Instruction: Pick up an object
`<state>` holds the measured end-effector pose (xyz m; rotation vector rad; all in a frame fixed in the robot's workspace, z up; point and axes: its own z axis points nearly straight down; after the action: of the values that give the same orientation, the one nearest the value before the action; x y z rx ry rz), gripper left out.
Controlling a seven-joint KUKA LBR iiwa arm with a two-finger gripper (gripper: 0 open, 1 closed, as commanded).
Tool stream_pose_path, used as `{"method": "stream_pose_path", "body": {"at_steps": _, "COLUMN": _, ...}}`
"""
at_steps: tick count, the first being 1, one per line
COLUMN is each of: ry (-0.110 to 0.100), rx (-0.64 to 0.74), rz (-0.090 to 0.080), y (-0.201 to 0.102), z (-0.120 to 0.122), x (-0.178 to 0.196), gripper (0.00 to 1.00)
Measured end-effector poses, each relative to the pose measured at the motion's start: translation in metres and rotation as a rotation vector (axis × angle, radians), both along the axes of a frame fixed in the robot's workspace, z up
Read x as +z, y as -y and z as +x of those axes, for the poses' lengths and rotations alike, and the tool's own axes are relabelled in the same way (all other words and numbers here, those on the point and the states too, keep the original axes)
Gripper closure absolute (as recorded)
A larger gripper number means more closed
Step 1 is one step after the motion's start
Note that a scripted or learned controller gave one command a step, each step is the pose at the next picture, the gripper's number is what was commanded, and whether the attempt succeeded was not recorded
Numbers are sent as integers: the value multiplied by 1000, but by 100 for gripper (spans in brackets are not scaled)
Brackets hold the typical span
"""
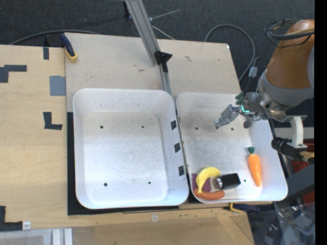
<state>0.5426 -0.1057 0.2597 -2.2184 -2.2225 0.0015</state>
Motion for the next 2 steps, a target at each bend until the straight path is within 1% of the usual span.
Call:
{"method": "stream_pose_path", "body": {"at_steps": 1, "ry": -6, "rx": -2, "rz": 0, "y": 4, "z": 0, "x": -63, "gripper": 0}}
{"method": "stream_pose_path", "body": {"at_steps": 2, "ry": -6, "rx": -1, "rz": 0, "y": 7, "z": -2, "x": -108, "gripper": 0}}
